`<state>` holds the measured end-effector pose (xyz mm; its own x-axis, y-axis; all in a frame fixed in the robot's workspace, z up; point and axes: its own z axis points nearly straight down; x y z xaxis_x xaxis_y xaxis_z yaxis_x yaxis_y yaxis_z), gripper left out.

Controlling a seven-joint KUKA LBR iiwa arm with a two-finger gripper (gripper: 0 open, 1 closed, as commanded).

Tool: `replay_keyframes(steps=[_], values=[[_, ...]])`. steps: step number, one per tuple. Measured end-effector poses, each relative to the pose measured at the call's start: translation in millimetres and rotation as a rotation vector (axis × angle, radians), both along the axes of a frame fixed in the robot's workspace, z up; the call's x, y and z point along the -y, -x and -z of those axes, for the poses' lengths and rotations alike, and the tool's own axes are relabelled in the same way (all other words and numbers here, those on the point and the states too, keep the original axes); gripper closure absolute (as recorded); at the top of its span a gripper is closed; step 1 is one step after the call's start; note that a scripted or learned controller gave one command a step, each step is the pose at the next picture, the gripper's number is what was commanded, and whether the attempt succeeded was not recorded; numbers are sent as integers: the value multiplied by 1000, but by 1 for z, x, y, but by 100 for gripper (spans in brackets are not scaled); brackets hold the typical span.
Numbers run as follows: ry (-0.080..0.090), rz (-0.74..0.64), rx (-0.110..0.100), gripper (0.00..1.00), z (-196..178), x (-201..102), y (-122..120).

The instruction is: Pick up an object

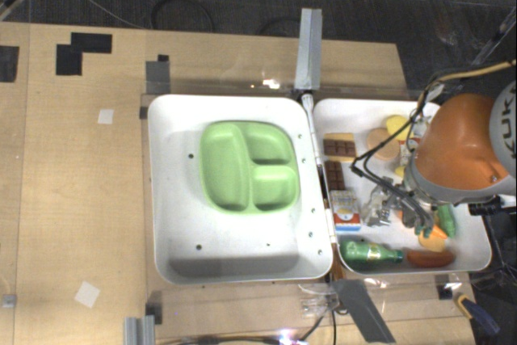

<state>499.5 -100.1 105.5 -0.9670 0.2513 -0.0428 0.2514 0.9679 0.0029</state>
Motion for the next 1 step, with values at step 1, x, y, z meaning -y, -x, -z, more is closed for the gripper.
replay_keyframes(steps=[1], values=[[-2, -193, -29, 100, -83, -34, -30]])
